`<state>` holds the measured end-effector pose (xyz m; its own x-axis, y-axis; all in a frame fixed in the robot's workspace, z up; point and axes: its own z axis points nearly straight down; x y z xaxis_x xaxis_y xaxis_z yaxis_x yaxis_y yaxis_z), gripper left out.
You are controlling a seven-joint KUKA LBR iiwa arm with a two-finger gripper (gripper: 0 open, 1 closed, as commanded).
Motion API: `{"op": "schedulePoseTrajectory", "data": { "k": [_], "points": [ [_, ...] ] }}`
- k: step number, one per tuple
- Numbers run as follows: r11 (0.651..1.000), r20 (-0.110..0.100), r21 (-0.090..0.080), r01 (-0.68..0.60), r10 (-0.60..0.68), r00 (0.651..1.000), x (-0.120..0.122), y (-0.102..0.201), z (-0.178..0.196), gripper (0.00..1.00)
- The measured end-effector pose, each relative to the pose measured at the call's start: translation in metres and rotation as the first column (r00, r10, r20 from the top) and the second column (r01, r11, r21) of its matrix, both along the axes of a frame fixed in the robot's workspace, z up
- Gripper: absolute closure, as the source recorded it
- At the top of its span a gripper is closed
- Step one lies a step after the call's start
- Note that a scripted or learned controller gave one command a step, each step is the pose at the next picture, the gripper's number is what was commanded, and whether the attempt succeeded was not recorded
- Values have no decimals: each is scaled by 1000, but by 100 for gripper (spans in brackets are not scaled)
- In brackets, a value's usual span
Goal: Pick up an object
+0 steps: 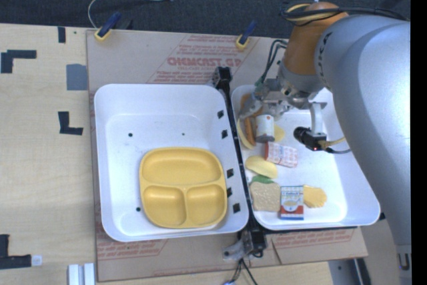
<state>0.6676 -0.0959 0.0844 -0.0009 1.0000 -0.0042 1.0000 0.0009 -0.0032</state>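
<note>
Food toys sit in the right bin (363, 207), the landmark for all that follows. The end effector (265, 118) hangs low over the bin's upper left part, right above a hot dog (246, 129) by the left wall. I cannot tell its state. The hot dog's long side runs along that wall. A yellow tray (182, 185) sits in the left bin (113, 110).
</note>
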Motion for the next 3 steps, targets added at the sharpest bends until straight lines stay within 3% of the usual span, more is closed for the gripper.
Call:
{"op": "schedulePoseTrajectory", "data": {
  "k": [3],
  "points": [
    [1000,0,0,0,0,1000,0,0,0,0]
  ]
}}
